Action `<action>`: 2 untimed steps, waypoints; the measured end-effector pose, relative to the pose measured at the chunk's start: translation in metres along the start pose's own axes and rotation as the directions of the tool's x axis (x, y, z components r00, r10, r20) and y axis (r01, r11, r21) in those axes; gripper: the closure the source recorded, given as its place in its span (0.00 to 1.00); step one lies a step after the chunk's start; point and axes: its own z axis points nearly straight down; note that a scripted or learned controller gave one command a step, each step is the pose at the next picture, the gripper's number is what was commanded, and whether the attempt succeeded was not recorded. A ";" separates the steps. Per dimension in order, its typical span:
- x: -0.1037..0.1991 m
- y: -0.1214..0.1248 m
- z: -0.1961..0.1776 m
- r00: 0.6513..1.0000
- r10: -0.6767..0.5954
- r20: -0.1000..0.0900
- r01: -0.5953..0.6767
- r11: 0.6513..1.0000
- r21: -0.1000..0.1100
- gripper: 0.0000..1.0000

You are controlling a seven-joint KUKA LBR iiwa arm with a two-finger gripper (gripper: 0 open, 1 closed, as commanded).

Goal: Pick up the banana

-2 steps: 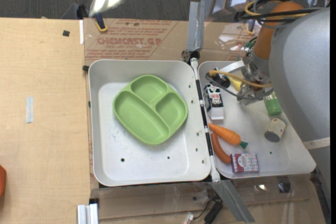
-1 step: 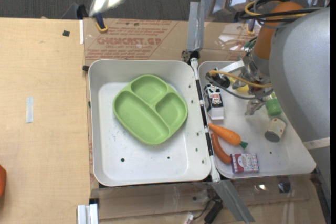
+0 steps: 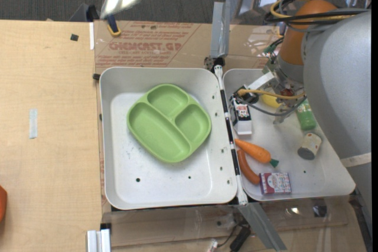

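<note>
From above, two shallow white bins stand side by side. The left bin (image 3: 118, 186) holds one green plastic plate (image 3: 169, 122) with three compartments. The right bin (image 3: 331, 177) holds one smooth yellow banana (image 3: 270, 98) near its far side, just beside the gripper (image 3: 282, 104); one orange carrot (image 3: 255, 151), one green bottle (image 3: 306, 117), one small red box (image 3: 275, 183) and one short grey cylinder (image 3: 309, 145). Whether the gripper grasps anything, I cannot tell.

Green three-compartment plastic plate (image 3: 169, 121) in the left white bin (image 3: 112, 144); orange carrot (image 3: 255, 151) in the right white bin (image 3: 331, 177).
</note>
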 end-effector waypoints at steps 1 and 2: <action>-0.011 0.006 -0.001 0.977 0.213 -0.004 -0.213 0.977 0.000 0.00; -0.024 -0.012 -0.001 0.998 -0.067 -0.004 0.067 0.998 -0.001 0.00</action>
